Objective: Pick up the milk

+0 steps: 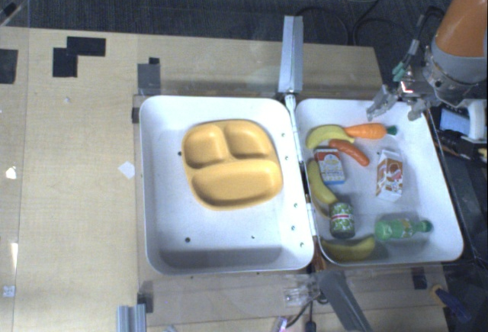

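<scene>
Two shallow white bins are seen side by side on the counter [76, 193]. Nearest the camera, in the right bin [450, 239], a yellow banana [349, 249] is laid along the front wall, with a green bottle [400, 229] lying on its side just beyond it to the right. A small green-labelled jar [341, 220] is placed between these and a second banana [320, 162], which is curved along the bin's left wall. Further back, the milk [390, 175], a small white carton with red print, is found lying flat in the right half of this bin, apart from the other items. A red-and-white carton [331, 167] rests against the second banana, beside a red sausage [350, 151]. An orange carrot [367, 131] is set near the back wall. The left bin [164, 246] is occupied by a yellow divided tray [231, 162]. Farthest back, the pincer [396, 100] is poised over the right bin's rear right corner, fingers spread apart and nothing held between them.
</scene>
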You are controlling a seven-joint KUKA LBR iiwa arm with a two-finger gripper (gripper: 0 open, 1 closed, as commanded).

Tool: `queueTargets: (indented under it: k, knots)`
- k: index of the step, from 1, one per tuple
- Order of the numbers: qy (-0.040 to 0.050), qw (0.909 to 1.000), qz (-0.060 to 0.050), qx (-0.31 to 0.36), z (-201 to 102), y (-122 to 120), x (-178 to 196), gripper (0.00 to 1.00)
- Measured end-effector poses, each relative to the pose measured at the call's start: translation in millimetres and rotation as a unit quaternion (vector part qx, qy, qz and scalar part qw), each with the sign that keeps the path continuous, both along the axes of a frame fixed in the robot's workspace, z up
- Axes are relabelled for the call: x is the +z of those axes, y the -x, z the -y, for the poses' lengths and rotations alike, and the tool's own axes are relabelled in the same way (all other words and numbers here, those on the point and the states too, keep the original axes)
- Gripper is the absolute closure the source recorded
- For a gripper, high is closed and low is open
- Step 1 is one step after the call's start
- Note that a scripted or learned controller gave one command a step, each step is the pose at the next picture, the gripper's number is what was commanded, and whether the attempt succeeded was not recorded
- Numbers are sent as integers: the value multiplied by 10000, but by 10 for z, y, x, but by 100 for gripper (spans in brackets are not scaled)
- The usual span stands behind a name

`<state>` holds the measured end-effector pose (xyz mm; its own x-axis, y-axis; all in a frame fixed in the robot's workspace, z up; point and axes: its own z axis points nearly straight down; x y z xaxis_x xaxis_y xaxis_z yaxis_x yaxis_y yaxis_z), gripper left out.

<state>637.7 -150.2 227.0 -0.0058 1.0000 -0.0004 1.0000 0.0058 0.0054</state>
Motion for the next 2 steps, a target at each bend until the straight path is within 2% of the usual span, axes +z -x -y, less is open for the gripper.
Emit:
queueTargets:
  k: [1, 2]
  knots:
    - [3, 9992, -9, 390, 378, 498, -1243, 0]
    - [45, 9993, 86, 353, 349, 761, -1345, 0]
